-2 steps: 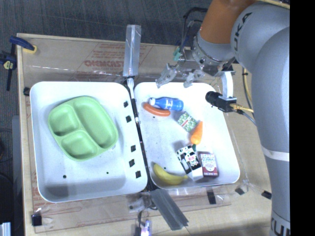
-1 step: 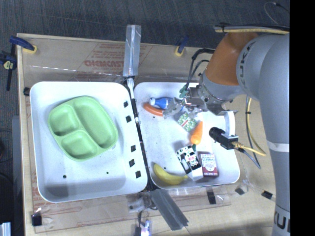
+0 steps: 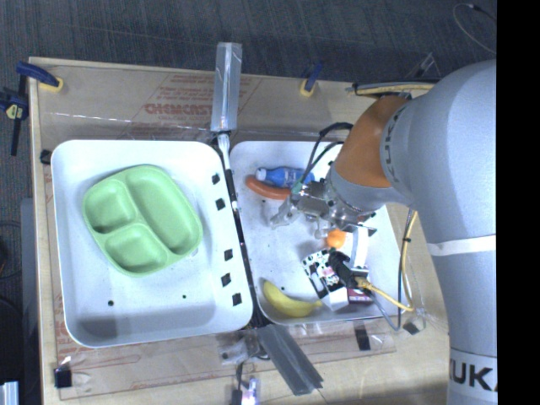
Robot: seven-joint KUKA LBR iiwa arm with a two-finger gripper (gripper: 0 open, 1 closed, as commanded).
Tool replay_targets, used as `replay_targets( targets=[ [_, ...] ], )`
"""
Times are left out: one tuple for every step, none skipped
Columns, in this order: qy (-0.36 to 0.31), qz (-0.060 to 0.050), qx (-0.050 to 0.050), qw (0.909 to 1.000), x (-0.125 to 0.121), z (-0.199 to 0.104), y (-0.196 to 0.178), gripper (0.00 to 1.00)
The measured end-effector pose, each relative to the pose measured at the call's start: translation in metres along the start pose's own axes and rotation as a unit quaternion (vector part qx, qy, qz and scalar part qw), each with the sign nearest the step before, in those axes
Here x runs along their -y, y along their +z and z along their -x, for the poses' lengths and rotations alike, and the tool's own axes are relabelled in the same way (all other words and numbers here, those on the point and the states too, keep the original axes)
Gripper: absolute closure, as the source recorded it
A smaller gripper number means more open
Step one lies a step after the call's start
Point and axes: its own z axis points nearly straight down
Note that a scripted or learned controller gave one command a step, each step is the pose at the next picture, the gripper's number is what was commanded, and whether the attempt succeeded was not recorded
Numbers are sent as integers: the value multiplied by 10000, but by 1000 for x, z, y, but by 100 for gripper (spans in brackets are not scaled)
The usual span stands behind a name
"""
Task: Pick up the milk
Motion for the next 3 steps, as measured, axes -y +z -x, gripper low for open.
replay_targets(
  targets=[
    [-1530,14,-1,9882,54,30,-34,0],
    [-2875,80,32,9577,74,43,4,0],
    [-2895,79,40,9571,72,44,-3,100]
  ],
)
